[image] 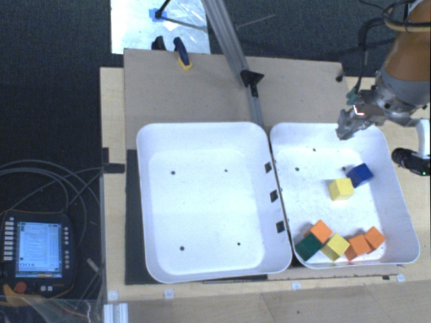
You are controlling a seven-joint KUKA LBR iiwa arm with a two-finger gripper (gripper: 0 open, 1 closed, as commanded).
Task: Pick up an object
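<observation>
The right bin (397, 200) holds several small cubes. A blue cube (360, 174) and a yellow cube (341, 188) lie near its middle right. Along the front edge sit an orange cube (321, 231), a green cube (308, 247), another yellow cube (335, 247) and two orange cubes (367, 241). My gripper (348, 127) hangs over the bin's far right corner, up and left of the blue cube, with nothing seen between its fingers.
The left bin (151, 153) lies beside the right one. A grey pole (229, 39) slants across the back of the bench. A teach pendant (37, 251) with cables lies on the floor at the left.
</observation>
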